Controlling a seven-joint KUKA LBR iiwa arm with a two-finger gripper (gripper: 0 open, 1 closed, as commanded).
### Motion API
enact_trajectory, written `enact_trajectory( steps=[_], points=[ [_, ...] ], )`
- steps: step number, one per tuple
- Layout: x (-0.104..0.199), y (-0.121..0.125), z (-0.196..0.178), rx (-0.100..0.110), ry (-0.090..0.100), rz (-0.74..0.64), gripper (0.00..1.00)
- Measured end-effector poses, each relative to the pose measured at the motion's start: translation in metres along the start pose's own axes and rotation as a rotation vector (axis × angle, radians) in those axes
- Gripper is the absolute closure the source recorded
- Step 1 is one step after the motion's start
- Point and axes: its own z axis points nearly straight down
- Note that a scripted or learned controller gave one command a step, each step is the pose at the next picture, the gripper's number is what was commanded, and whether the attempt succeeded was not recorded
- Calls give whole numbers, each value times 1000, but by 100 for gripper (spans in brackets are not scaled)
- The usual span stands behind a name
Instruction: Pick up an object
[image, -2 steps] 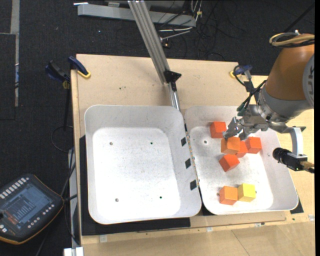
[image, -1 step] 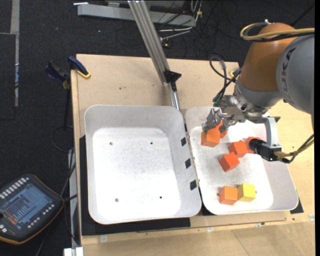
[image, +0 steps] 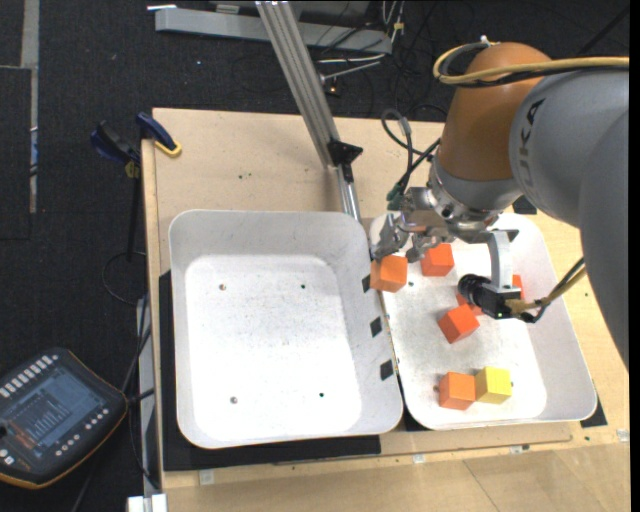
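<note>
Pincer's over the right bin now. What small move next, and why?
Probably a short lift straight up: the pincer sits just above an orange cube at the right bin's left edge. I can't tell if it grips the cube; lifting would show.

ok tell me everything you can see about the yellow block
The yellow block is a small cube with a matte, plain look. It sits flat on the floor of the right bin, near its front edge. Its left face touches an orange block beside it. The gripper is far off, at the bin's back left.
</note>
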Motion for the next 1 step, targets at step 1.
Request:
enact_trajectory(
  steps=[1],
  points=[
    [52, 16, -10, -2, 1, 0, 100]
  ],
)
